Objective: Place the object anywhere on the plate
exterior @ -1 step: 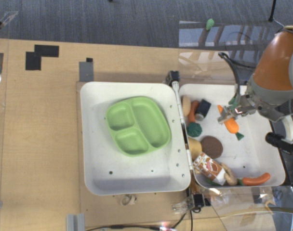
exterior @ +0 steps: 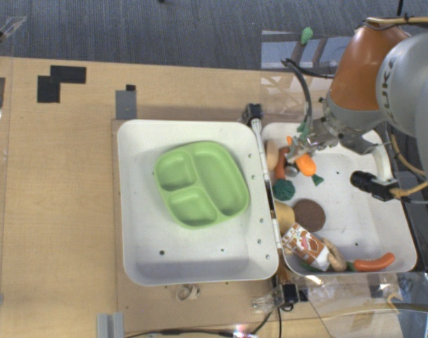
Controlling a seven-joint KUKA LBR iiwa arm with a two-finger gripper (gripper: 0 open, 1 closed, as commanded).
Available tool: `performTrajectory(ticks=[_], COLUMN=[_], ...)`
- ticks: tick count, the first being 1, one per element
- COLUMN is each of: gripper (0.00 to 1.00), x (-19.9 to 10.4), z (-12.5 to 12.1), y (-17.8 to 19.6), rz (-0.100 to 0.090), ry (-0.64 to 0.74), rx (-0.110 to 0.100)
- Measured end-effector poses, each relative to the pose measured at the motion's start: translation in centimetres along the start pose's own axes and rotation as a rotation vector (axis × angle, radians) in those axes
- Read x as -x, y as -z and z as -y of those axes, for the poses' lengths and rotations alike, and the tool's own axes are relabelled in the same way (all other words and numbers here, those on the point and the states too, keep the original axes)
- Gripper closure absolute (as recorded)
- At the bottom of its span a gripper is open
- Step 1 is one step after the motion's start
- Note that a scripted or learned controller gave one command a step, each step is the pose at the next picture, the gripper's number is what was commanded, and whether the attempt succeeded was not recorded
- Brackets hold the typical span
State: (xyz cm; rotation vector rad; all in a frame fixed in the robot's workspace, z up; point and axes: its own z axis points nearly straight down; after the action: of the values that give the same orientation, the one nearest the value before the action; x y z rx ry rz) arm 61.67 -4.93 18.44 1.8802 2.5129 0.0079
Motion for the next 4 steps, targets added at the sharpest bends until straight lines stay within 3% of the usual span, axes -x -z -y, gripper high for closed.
performTrajectory(ticks=[1,2,3,4], gripper=[1.0,0.0,0.0,1.0], x=[-9.3,-8.7,-8.7,-8.8], z=[-4.1,-4.0,-4.0,-4.2], y=[0.0,0.1,0.1,1.3], rz=[-0.002,0.002,0.002,0.004], ry=[-0.087,-0.093,-0.093,-0.085], rx=[0.001,0.0,0.0,0.007])
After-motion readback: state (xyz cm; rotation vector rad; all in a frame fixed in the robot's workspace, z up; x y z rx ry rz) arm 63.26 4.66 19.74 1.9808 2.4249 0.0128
